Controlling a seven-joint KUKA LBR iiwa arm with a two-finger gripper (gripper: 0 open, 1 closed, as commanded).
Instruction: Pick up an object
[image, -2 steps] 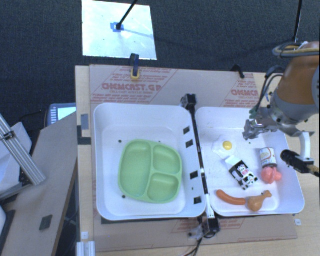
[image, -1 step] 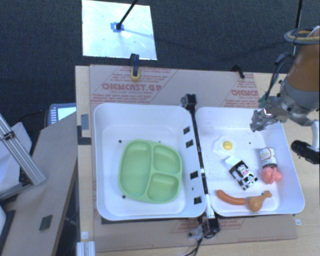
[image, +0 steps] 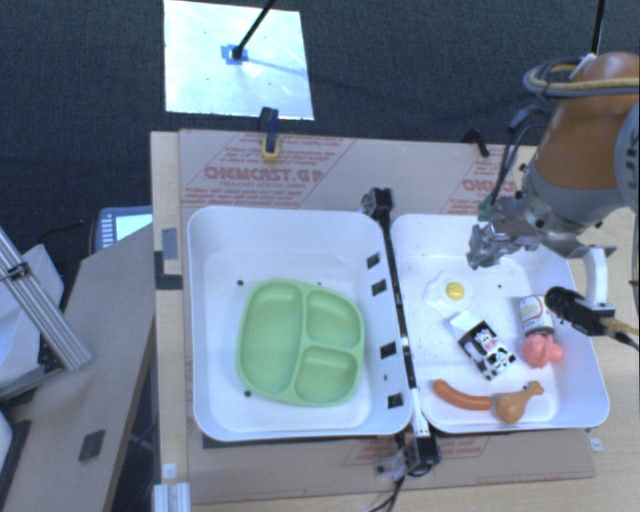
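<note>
Gripper (image: 487, 246) over right bin (image: 580, 405) at twelve o'clock of fried egg (image: 447, 292) (finger state unclear, cannot tell), milk carton (image: 484, 346) at egg's five o'clock, green divided plate (image: 300, 343) in left bin (image: 215, 400)

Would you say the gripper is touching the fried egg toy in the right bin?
Apart. The camera view shows bare white bin floor between the gripper and the fried egg.

Open floor left of fried egg (image: 447, 293)
</note>
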